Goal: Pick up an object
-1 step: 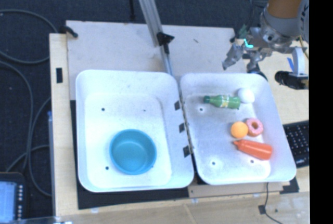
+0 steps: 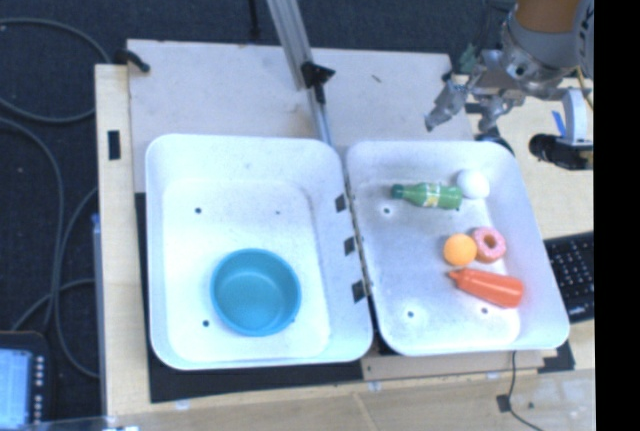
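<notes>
Green bottle (image 2: 428, 195) lies crosswise in right bin (image 2: 400, 269), just below-left of tool (image 2: 466, 109); fingers spread apart, empty.

Pale wooden bench (image 2: 120, 249) with a lighter board (image 2: 220, 89) across its far half. Directly on it: two shallow white bins side by side, touching along their inner edges. Left bin (image 2: 170, 169) toward the camera's left, right bin (image 2: 530, 219) beside it. Slanting metal rail (image 2: 285, 19) rising from the board just behind the bins' seam. Black keyboard (image 2: 572, 274) at the bench's right edge, just beside the right bin.
</notes>
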`<state>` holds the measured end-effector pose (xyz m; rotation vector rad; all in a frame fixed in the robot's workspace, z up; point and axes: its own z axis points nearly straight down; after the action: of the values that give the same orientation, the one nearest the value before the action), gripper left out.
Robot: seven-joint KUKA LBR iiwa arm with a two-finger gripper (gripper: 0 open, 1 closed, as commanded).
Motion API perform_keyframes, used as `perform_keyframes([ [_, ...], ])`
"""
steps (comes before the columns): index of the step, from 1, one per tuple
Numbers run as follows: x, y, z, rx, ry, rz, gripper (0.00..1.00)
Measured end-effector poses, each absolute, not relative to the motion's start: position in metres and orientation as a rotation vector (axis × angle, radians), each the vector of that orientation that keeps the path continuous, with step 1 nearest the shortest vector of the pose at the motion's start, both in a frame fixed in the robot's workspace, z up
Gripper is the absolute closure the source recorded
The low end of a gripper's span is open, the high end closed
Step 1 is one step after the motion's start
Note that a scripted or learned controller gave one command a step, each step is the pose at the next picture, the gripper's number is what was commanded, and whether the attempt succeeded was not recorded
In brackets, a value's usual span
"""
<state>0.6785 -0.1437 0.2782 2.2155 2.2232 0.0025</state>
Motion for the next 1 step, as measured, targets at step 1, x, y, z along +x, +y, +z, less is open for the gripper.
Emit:
perform_keyframes([
  [1,0.6726,-0.1517,0.2199,2.223,2.219,-0.005,0.00],
])
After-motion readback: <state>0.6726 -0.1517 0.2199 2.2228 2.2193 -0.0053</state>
